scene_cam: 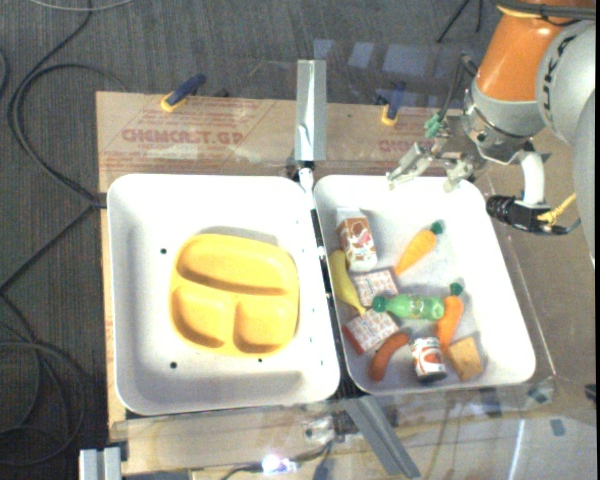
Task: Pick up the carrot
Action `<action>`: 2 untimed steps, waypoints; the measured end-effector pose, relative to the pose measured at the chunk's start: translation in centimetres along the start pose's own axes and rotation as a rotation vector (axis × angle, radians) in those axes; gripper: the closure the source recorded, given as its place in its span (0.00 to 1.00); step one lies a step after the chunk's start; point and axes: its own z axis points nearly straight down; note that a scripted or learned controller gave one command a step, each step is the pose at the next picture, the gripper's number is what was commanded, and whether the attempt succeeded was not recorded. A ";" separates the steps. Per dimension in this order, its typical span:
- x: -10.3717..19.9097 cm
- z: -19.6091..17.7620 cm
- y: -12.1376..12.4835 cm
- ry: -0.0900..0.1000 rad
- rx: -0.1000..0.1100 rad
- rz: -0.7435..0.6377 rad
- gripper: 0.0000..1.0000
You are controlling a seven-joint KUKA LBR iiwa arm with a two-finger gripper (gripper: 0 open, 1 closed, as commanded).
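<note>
A: Where was the gripper at that moment?

B: In the upper right of the frame, above the far rim of the right bin, hanging from the grey arm with its orange band. Its two fingers stood spread apart, with nothing between them.

A: And the carrot?

B: It lay in the upper middle of the right bin, tilted, green top toward the upper right, just right of a small carton. It was below the gripper and apart from it.

A: Anything else orange in there?

B: A second carrot sat lower right, beside a green bottle, with a sausage and a can near the bottom rim.

A: The left bin?

B: It held a yellow divided tray
</note>
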 end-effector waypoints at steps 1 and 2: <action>-2.4 13.5 -6.2 0.000 -0.001 0.008 0.00; -2.4 12.7 -6.2 0.000 -0.001 0.008 1.00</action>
